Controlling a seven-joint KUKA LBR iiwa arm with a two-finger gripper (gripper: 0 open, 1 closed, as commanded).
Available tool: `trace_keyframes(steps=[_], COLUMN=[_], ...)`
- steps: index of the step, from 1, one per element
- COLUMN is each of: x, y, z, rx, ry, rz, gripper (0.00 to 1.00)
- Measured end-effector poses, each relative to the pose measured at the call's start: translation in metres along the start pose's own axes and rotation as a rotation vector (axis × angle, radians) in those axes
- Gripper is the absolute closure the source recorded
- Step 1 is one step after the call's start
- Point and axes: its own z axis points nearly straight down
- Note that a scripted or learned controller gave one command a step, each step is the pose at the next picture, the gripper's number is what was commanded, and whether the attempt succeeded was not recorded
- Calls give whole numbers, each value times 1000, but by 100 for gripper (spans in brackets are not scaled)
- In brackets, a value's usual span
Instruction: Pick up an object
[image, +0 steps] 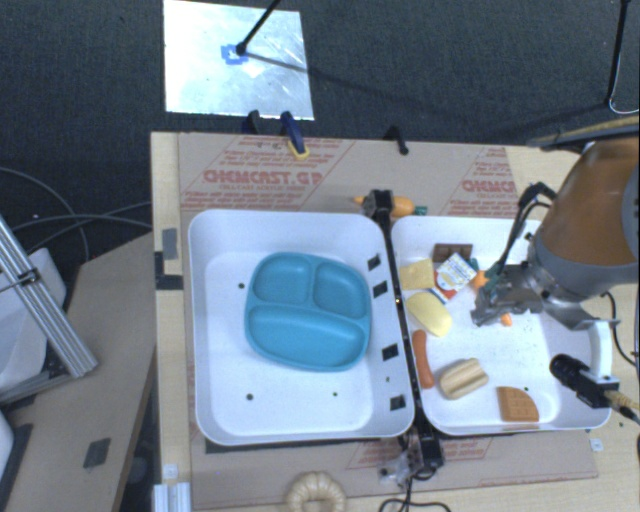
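My gripper (491, 306) hangs low over the middle of the right bin (560, 425), coming in from the right. Just left of it lie a white printed packet (458, 271) and a brown block (452, 252). A small orange piece (506, 320) shows right beside the gripper, and another orange bit (480, 280) sits just above it. Further left are a yellow wedge (417, 275) and a pale yellow oval (430, 313). Toward the front lie a red sausage (424, 358), a bread roll (463, 377) and a brown toast slice (518, 404).
The left bin (215, 400) holds a blue divided plate (305, 310). A black clip rail (388, 300) runs between the two bins. An orange object (400, 207) sits behind the bins on the cardboard.
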Motion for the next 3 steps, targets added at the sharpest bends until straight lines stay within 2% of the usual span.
trace_keyframes(steps=[2,3], x=[-5,-5], y=[-5,3], z=[-9,-19], rx=[-3,-2], ry=[-2,-2], rz=[6,3], gripper=[100,100])
